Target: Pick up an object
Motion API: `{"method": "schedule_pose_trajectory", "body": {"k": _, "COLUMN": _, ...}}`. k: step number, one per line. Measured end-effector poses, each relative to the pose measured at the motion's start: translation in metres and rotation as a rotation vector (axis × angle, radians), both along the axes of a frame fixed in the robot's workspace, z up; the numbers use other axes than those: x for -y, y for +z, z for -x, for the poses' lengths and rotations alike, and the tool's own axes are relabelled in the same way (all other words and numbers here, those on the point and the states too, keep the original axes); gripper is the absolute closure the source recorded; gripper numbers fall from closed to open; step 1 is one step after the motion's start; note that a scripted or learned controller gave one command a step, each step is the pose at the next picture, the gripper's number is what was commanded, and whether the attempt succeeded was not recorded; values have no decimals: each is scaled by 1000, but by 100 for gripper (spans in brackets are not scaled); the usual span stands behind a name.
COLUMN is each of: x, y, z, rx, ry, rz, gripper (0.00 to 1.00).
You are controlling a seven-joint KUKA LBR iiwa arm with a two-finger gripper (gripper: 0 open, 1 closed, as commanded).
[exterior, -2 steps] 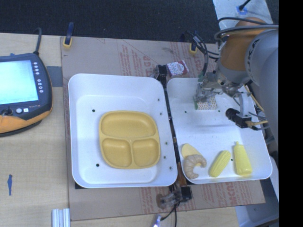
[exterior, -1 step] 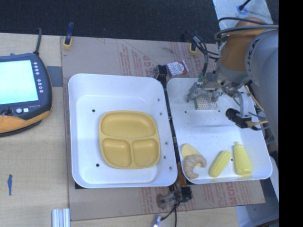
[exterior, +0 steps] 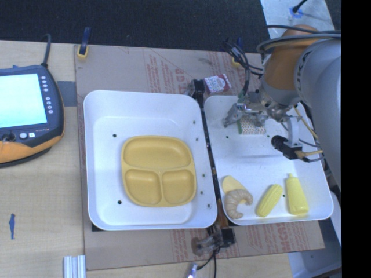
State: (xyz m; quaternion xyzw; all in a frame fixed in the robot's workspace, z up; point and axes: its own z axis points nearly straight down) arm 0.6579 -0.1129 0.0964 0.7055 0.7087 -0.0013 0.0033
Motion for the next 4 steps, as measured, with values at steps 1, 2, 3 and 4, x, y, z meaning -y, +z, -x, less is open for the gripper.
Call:
{"method": "schedule_pose_trajectory", "body": {"k": 1, "x": 1, "y": 12, "z": -1, "rx": 1, "ry": 1, "rz": 1, "gripper": 100}}
{"method": "schedule_pose_trajectory", "body": {"k": 2, "x": 1, "y": 12, "z": -1, "rx": 1, "ry": 1, "rz": 1, "gripper": 0}}
{"method": "schedule_pose_trajectory", "body": {"k": 3, "x": 2, "y": 0, "z": 0, "rx": -1, "ry": -1, "rz": -3, "gripper": 0}}
{"method": "schedule_pose_trajectory", "body": {"k": 4, "x": 3, "y": 12, "z": -1, "rx": 1, "ry": 0, "rz": -2, "gripper": 100}}
